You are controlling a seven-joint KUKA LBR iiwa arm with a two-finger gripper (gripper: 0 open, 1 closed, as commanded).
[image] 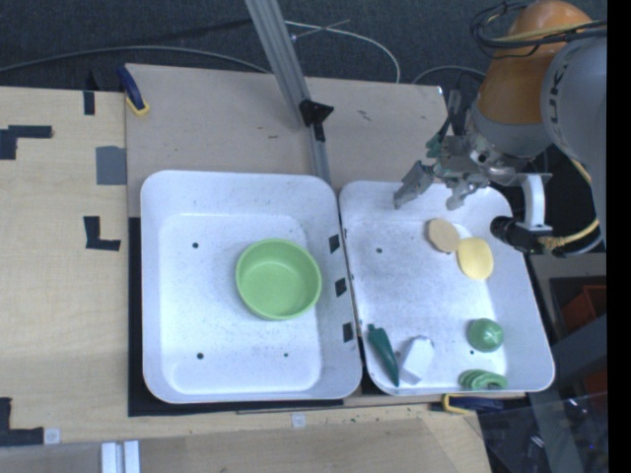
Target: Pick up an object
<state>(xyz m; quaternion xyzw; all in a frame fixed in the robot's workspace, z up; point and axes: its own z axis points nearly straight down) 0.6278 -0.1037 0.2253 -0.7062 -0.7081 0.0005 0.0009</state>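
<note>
Right now the arm (552,67) reaches in over the right bin (394,264), its gripper (432,193) hanging spread and unloaded above the bin's far corner, likely poised to drop onto something. Over in the left bin (177,363) sits a green bowl (279,279), well apart. Nearest the fingers lie two yellow pieces (460,246), the handiest pick, then a green ball (484,334) near the bin's front.

A grey arm (592,87) is seen, capped by a rounded orange band (527,62) above the wrist. Black cables (503,23) are looped over the orange part. The tool (434,193) is built of grey metal, with two slim grey fingers (408,193) and teal-tinted fittings.
</note>
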